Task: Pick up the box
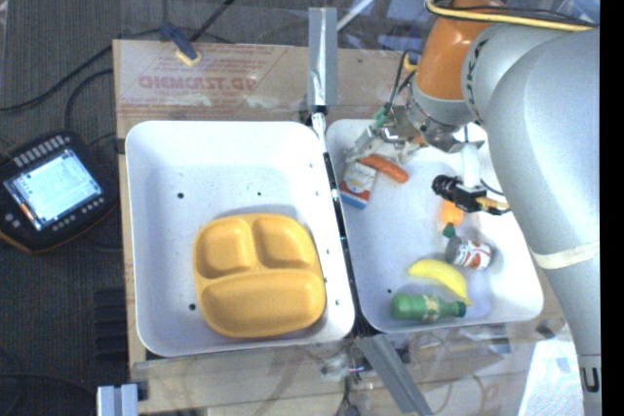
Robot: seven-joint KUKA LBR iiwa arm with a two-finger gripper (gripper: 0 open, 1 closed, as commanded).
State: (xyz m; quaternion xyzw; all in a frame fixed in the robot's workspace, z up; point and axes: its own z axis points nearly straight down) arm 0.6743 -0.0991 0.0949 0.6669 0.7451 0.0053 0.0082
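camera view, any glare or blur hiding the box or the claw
Camera view: soft, even light and faint shadows; mild glare on the white right bin; the box looks slightly soft, its print unreadable; the claw is dim and cluttered, hard to resolve.

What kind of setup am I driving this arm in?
Most likely a robotics lab test bench, not a home or shop floor. Two white bins sit on a bench, a handheld control pad lies on the carpet nearby, and loose cables and stand legs crowd the floor behind.
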